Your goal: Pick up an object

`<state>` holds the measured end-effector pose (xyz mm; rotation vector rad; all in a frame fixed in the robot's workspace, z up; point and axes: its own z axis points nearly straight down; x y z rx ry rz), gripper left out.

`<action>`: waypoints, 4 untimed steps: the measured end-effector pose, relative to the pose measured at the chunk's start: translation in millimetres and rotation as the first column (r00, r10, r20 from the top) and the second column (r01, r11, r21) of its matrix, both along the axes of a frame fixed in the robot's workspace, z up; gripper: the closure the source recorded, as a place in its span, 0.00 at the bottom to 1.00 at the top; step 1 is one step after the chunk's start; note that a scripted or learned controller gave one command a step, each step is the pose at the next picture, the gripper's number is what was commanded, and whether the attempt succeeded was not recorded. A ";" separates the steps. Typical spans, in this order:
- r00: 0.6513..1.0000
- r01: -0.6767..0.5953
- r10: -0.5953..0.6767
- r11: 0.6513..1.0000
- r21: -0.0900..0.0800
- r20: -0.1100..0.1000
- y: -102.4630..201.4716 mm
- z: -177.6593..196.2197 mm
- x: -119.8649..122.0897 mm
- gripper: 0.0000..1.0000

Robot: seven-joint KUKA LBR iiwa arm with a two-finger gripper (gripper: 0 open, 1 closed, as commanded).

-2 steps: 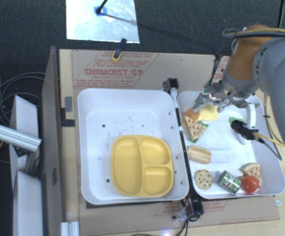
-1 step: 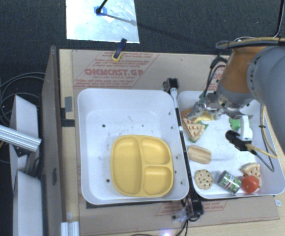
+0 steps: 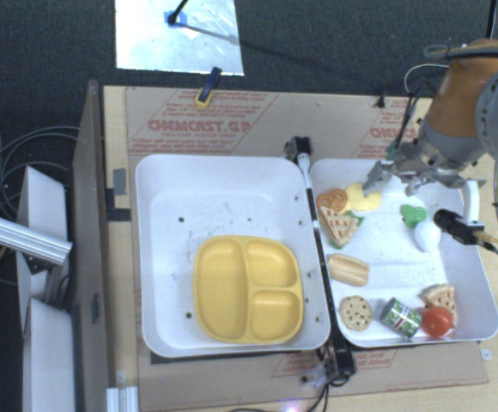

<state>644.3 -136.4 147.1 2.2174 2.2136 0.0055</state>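
Hovering over the far edge of the right bin (image 3: 486, 312), the claw (image 3: 392, 172) points down and left toward a pale yellow toy (image 3: 365, 201); whether it is open or closed cannot be told from this angle, and nothing is visibly held.

Nearest the camera in the right bin lie a round cookie (image 3: 355, 312), a small green-labelled can (image 3: 400, 318) on its side, a red tomato (image 3: 437, 321) and a pizza slice (image 3: 440, 296) touching the tomato. Just beyond them is a bread roll (image 3: 349, 269). Farther on sits a waffle wedge (image 3: 338, 227), with a pretzel (image 3: 331, 201) beside the pale yellow toy. To the right of these are a green toy (image 3: 414, 214) and a white egg-shaped toy (image 3: 427, 236).

In the left bin (image 3: 159, 196) rests a yellow divided plate (image 3: 248, 288), toward the near side.

Both bins sit side by side on a cardboard-covered surface (image 3: 232, 118). Beyond it, a shiny silver sheet (image 3: 179, 24) lies on the dark floor.
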 end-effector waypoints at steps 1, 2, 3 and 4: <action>1.000 -0.009 0.009 1.000 -0.002 -0.002 52.4 -56.3 9.0 0.00; 1.000 -0.006 0.006 1.000 0.004 0.010 52.5 -39.4 12.8 1.00; 1.000 -0.008 0.008 1.000 0.005 -0.002 76.0 42.9 -29.0 1.00; 1.000 -0.005 0.005 1.000 0.004 -0.006 74.6 37.8 -29.0 0.00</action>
